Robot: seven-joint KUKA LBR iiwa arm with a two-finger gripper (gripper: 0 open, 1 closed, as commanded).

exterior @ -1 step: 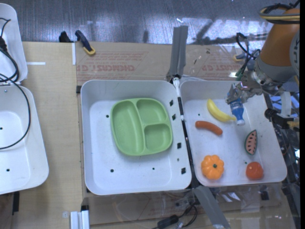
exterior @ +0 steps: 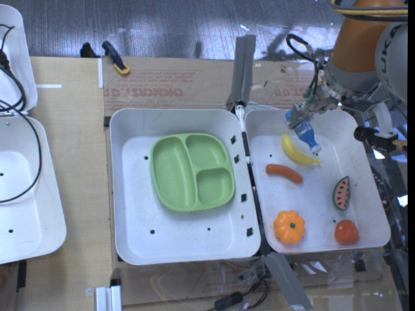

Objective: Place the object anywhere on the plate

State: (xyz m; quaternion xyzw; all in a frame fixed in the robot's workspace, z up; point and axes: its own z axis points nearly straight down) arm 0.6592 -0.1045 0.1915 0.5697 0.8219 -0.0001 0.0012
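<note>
A green divided plate lies in the left white bin. The right bin holds a yellow banana, a red-orange sausage, a small orange pumpkin, a watermelon slice and a red tomato. My gripper reaches down into the back of the right bin, its blue tip right at the banana's upper right side. Nothing shows as held. The arm with its orange band enters from the upper right.
A grey divider post stands at the back between the bins. Cables hang by the wrist. A white fixture with a black cable sits at the far left. A blue-yellow clamp lies on the cardboard behind.
</note>
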